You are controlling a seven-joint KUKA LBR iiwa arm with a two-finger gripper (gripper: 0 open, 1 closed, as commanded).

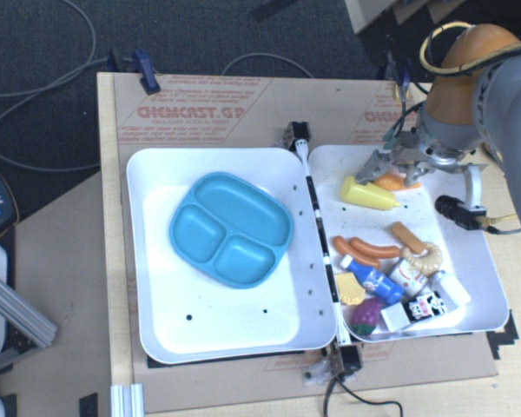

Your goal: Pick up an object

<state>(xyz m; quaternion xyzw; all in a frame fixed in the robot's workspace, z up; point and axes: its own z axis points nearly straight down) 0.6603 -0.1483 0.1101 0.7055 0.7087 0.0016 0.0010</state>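
Toy heap (395, 285) — blue tray (232, 229) beside

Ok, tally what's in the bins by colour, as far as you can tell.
Blue: 2, the divided plate and a small blue item
Yellow: 1, the bottle
Orange-red: 1, the hot dog
Purple: 1
Total: 5 clear ones; the rest of the pile is too jumbled.

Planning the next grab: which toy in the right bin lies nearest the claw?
The orange toy, directly under the claw, with the yellow bottle beside it. The rest cluster at the bin's near end.
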